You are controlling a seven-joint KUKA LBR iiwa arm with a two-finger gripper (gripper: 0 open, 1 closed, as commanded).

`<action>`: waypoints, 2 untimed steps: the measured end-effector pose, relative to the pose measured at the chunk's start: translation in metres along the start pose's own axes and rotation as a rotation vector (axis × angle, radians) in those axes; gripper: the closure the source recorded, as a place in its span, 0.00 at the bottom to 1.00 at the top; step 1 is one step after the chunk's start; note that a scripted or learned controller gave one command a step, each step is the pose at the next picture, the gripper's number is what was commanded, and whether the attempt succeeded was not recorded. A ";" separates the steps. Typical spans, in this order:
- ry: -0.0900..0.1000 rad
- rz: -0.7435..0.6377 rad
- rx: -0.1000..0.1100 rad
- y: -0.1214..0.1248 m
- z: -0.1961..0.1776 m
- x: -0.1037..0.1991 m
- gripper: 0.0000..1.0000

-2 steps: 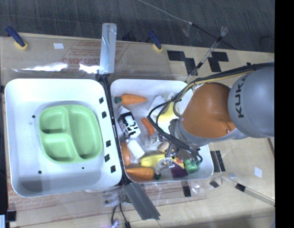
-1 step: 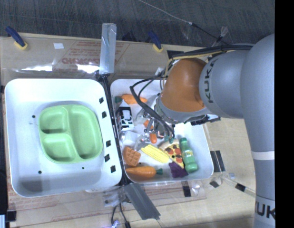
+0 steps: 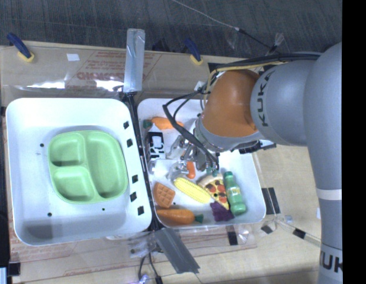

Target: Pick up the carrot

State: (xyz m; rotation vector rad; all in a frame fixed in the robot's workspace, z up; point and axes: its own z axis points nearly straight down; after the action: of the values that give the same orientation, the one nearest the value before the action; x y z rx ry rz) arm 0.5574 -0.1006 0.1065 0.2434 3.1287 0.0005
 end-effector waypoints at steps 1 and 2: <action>-0.003 0.392 -0.001 0.070 -0.088 0.009 1.00; -0.003 0.064 0.001 0.022 -0.145 0.014 1.00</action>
State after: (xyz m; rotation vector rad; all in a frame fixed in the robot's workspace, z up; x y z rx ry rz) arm 0.5463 -0.0766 0.2516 0.3436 3.1165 -0.0014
